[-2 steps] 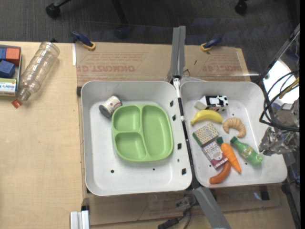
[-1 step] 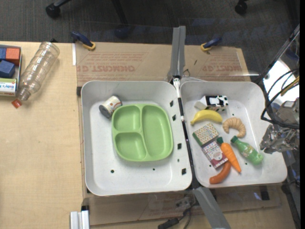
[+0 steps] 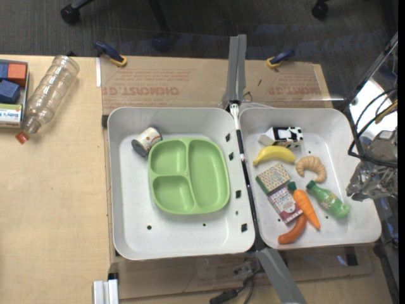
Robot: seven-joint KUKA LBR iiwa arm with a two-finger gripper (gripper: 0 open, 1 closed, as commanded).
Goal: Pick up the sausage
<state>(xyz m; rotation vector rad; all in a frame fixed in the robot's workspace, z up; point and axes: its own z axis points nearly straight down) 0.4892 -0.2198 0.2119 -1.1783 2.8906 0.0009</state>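
Gripper (image 3: 367, 185) hangs at the right rim of the right bin (image 3: 329, 116), nothing seen between its parts, and whether it is clenched or released cannot be told from this blurred tangle of metal and cables

The sausage (image 3: 292, 233), orange-red and curved, lies well to the gripper's left and a little nearer the camera, close to the bin's front wall, its upper end touching the carrot (image 3: 307, 209). Nearest the gripper, just to its left, lies the green bottle (image 3: 329, 201), tilted; beyond that sit the croissant (image 3: 311, 166), the banana (image 3: 274, 154), a black-and-white cow toy (image 3: 286, 134) and two small cartons (image 3: 278, 192) beside the carrot. Far to the gripper's left, the left bin (image 3: 126, 233) holds a green divided plate (image 3: 188, 175) and a small can (image 3: 146, 140) lying on its side
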